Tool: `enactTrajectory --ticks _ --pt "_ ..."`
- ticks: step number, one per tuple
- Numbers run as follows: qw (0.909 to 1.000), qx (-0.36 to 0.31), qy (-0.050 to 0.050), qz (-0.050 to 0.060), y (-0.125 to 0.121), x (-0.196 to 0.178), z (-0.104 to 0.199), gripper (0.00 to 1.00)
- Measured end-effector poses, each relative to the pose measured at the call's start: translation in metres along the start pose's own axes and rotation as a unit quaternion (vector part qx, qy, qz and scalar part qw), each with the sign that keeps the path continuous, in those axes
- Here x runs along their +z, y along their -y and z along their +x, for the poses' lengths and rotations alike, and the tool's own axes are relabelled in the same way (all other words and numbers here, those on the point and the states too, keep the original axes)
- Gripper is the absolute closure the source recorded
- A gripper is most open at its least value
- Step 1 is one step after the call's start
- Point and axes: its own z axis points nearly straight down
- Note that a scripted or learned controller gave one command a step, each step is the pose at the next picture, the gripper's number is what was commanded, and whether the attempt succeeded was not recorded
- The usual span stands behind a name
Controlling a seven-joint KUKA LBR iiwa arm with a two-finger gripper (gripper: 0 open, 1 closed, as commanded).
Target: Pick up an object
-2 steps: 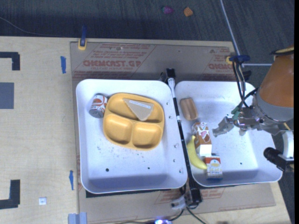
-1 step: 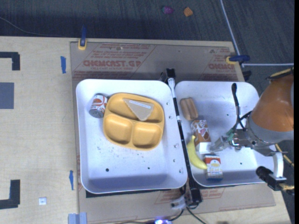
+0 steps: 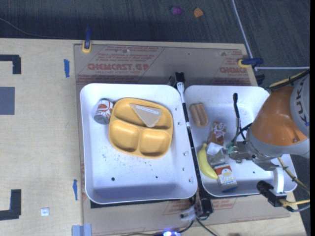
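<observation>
Gripper (image 3: 220,153): low in the right bin (image 3: 246,96), among a cluster of items near the bin's left wall; whether it is open, closed or gripping anything cannot be told from this view.
Banana (image 3: 205,162): yellow, lying lengthwise along the left wall of the right bin, just beside the gripper.
Small carton (image 3: 226,176): red and white, lying at the front of the right bin, just below the gripper.
Brown packet (image 3: 218,131): right bin, just above the gripper.
Hot dog bun (image 3: 199,114): tan, at the back left of the right bin.
Arm (image 3: 283,119): grey with orange band, reaching in from the right over the right bin.
Left bin (image 3: 138,181): holds a yellow divided tray (image 3: 140,128), with a can (image 3: 103,111) touching the tray's left edge.
</observation>
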Motion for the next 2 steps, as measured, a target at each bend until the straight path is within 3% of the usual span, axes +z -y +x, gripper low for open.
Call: enactTrajectory --ticks 1,2 --pt "1.0 0.002 0.005 -0.007 -0.003 -0.011 -0.004 1.0" --pt "1.0 -0.003 -0.004 0.003 0.0 -0.096 0.109 1.0"
